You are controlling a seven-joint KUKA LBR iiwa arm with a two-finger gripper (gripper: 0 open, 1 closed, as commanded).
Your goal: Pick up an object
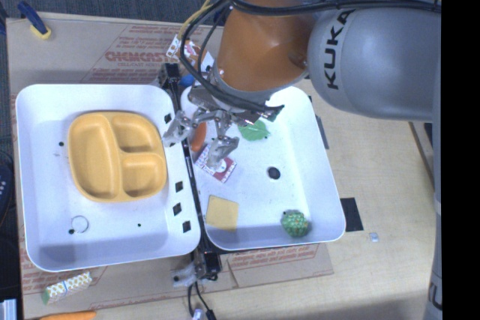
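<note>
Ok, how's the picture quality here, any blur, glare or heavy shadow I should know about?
Camera view: lighting is even and soft, with no strong glare on the white bins; the yellow divided tray and green ball look fairly sharp; the gripper is a cluttered, slightly soft patch under the orange band, with the arm shading the right bin's upper part.
</note>
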